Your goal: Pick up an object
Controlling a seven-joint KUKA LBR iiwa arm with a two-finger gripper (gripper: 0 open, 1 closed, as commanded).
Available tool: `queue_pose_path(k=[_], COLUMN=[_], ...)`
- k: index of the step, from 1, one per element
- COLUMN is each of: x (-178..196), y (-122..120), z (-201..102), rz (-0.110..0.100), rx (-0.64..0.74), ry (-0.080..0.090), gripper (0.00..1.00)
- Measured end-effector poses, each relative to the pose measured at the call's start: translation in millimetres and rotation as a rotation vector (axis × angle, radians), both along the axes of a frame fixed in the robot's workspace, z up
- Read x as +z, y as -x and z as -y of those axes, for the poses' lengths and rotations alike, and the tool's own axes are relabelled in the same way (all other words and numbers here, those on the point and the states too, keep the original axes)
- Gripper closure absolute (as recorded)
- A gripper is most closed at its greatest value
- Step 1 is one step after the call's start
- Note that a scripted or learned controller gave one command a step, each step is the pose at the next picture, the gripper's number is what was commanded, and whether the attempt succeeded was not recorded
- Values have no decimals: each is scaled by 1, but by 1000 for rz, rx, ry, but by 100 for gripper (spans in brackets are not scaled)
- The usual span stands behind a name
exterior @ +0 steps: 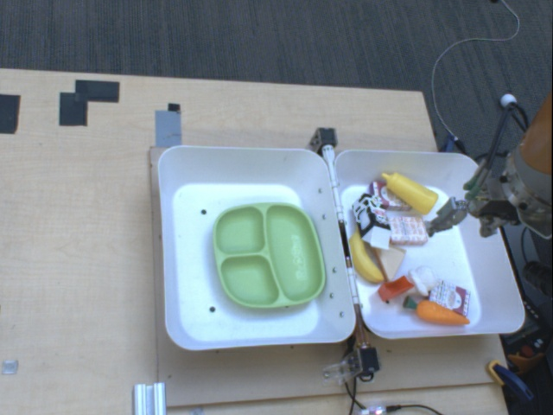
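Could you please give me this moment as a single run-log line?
phase: approach | end effector: over right bin, holding nothing | nearest: yellow bottle | left bin: green tray

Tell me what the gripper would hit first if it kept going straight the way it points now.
The gripper points left, over the right bin. Going straight on, it would probably meet the red and white packet first, beside the yellow mustard bottle. Its height above them is unclear.

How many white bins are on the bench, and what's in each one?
2. The left bin holds a green divided plate. The right bin holds a pile of toy food, including a banana and carrot; some pieces may be hidden.
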State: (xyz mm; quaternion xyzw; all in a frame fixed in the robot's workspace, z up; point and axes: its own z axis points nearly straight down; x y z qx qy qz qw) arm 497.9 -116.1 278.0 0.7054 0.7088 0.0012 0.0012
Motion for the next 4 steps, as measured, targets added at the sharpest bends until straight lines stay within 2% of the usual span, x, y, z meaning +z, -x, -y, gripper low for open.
queue_pose_path(k=[1,2,3,4], x=[-133,-191,-180,-180], y=[11,9,6,6], z=[-1,-17,-17,-17], rz=[-3,5,13,12], rx=[-3,-4,-2,-2], ry=[-1,1,2,2], gripper=[0,0,100,0])
